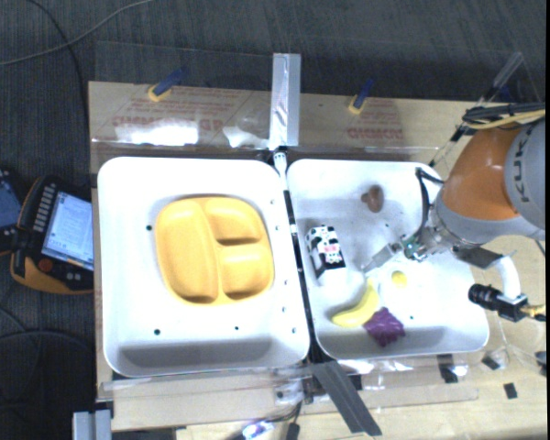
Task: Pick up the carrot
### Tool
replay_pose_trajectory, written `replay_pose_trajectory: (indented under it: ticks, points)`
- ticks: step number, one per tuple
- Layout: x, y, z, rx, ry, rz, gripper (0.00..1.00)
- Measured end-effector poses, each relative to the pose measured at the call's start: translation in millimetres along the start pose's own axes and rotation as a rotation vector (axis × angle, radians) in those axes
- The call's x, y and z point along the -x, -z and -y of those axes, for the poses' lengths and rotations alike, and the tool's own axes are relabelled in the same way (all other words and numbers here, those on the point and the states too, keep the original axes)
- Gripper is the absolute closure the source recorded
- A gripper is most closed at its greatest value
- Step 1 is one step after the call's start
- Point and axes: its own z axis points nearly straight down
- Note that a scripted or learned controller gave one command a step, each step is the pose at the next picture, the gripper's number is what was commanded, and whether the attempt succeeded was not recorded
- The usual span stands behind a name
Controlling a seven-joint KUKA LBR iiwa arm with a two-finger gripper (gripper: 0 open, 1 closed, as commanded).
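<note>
In the right bin [458, 337] the gripper [385, 257] (open or closed, I cannot tell) hangs just beside a small yellow piece [399, 280], a long yellow thing [353, 310] lying toward the lower left; which is the carrot I cannot tell.

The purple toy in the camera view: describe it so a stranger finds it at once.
Start at the right bin, the white one the grey and orange arm reaches into. Go to its near edge, where a yellow banana lies. The purple toy sits against the banana's right end: a small lumpy cluster, the one purple thing there, unlike the brown piece at the far side or the black-and-white toy by the divider.
</note>
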Motion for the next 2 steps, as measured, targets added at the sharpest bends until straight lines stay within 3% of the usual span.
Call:
replay_pose_trajectory:
  ticks: [1,2]
  points:
    - [7,32,43,-0.009,0.125,-0.009,0.0]
    - [15,1,71,0.003,0.393,-0.002,0.0]
